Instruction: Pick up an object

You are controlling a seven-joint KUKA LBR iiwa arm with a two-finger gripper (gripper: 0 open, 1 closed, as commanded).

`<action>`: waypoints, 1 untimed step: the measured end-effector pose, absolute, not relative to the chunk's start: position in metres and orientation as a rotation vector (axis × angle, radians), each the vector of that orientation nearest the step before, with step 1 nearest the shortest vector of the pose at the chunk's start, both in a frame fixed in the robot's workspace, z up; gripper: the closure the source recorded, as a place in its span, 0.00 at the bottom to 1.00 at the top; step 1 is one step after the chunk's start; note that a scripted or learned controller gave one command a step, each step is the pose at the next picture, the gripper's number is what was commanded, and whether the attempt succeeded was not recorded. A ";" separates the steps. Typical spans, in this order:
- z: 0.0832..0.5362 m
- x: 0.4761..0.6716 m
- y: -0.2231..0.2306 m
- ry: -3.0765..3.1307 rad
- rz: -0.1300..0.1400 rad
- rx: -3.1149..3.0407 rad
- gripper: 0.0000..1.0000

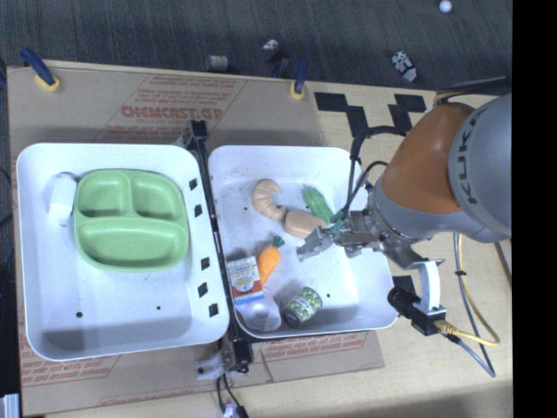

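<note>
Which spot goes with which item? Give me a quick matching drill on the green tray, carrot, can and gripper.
Things:
1. green divided tray
2. toy carrot
3. small can
4. gripper

Places:
A. near the front edge of the right bin
B. left bin
C. over the middle of the right bin, beside a tan piece
D. right bin, next to a small carton

Pairs: 1-B, 2-D, 3-A, 4-C

grey arm (pixel 487 181), orange band, black cables, metallic end effector (pixel 318 240)
</note>
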State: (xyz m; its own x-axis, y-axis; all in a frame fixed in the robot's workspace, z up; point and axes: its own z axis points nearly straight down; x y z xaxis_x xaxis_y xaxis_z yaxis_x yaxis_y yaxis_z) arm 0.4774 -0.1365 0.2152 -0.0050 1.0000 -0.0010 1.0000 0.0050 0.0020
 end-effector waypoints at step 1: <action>0.092 0.512 -0.190 2.228 -0.002 2.217 0.00</action>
State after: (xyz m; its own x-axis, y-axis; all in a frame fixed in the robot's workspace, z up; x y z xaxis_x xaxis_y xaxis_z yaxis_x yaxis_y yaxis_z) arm 0.5120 -0.1897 0.0917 -0.0049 1.0000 -0.0003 1.0000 0.0049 -0.0016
